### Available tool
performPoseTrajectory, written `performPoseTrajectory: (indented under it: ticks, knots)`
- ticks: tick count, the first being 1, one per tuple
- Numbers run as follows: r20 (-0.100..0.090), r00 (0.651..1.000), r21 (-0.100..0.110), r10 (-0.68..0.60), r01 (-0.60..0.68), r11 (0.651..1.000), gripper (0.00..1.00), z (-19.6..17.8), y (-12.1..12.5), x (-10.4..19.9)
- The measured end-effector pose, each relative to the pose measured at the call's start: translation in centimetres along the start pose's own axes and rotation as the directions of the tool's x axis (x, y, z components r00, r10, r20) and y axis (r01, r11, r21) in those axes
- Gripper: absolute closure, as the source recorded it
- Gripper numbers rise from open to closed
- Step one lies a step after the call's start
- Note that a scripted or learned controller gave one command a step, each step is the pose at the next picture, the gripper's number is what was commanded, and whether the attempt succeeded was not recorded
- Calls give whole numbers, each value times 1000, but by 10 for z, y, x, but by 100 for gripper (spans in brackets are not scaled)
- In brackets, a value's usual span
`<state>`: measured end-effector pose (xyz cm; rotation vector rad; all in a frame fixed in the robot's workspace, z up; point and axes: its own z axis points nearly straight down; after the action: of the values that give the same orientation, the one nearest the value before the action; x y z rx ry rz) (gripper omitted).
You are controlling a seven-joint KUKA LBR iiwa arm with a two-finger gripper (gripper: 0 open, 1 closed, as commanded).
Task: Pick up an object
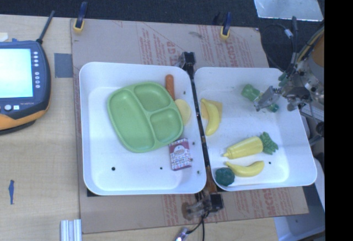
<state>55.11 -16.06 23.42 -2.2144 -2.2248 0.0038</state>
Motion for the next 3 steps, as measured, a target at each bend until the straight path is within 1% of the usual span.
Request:
performPoseTrajectory:
  ticks: [1,2,3]
  knots:
    - [0,1000,3,0,0,1000,0,124,-38,-29]
    - [4,1000,-9,-2,2,1000,0,140,-21,54]
    - [0,1000,-2,2,-2,1000,0,141,81,36]
